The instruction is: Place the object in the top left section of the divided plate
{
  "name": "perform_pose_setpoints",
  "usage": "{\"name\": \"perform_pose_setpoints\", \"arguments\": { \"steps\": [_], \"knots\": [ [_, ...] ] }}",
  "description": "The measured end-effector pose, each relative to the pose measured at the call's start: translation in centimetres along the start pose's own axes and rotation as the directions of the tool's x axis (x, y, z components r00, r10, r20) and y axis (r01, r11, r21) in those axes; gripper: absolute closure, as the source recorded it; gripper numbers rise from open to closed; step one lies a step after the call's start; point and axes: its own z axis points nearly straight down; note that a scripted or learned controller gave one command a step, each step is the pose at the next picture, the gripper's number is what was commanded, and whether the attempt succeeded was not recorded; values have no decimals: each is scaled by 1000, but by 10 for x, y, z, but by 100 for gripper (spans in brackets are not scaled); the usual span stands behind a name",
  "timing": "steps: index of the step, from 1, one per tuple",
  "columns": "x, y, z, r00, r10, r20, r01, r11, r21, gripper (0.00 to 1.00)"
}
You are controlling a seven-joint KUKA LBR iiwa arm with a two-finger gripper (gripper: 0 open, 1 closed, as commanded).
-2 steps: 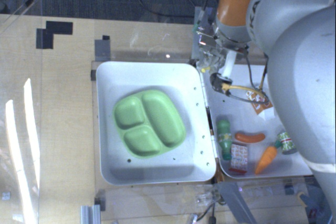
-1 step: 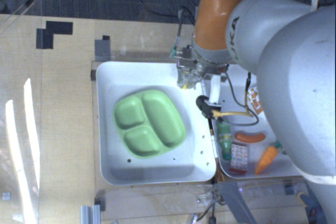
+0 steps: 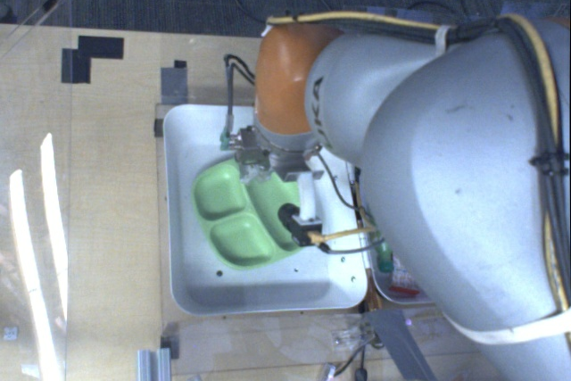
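A light green divided plate [image 3: 234, 223] lies in the left white bin [image 3: 192, 281]. Its upper left section [image 3: 218, 190] and its lower section [image 3: 243, 242] have nothing in them. My gripper [image 3: 270, 177] hangs under the orange wrist band, right over the plate's upper right part. The wrist hides that part of the plate and whatever is beneath the gripper.
The big grey arm covers the right half of the view and most of the right bin [image 3: 385, 285]; a small green thing [image 3: 384, 261] and something red [image 3: 403, 283] show there. Black cables run down beside the wrist at the left bin's back wall.
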Motion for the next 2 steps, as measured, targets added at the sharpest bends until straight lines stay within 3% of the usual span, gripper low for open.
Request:
{"name": "perform_pose_setpoints", "arguments": {
  "steps": [1,2],
  "knots": [
    [21,-29,18,981,-194,1,194,981,-24,100],
    [-30,61,-109,998,-61,1,61,998,-2,100]
  ]
}}
